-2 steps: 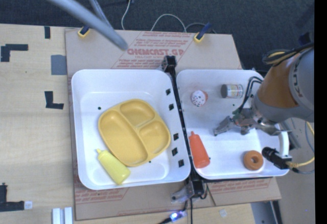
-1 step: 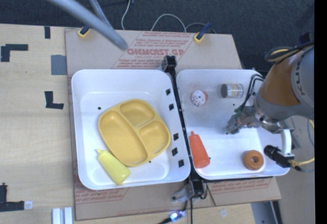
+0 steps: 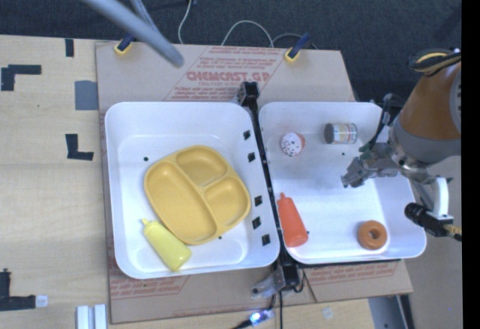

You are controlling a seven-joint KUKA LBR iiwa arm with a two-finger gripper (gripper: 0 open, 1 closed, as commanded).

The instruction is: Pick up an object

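The right bin (image 3: pixel 330 249) holds an orange-red bottle (image 3: pixel 292 220) lying along its left wall, a brown doughnut (image 3: pixel 372 234) near the front right corner, a white ball with red dots (image 3: pixel 292 143) and a small jar lying on its side (image 3: pixel 340 133) at the back. My gripper (image 3: pixel 355 177) hangs over the right part of this bin, between the jar and the doughnut, apart from both. Nothing shows between its fingers.
The left bin (image 3: pixel 120 125) carries a yellow divided plate (image 3: pixel 198 192) and a yellow squeeze bottle (image 3: pixel 166 243) at its front left. A black divider (image 3: pixel 259 170) separates the bins. The arm's orange band (image 3: pixel 430 106) stands over the right bin's right wall.
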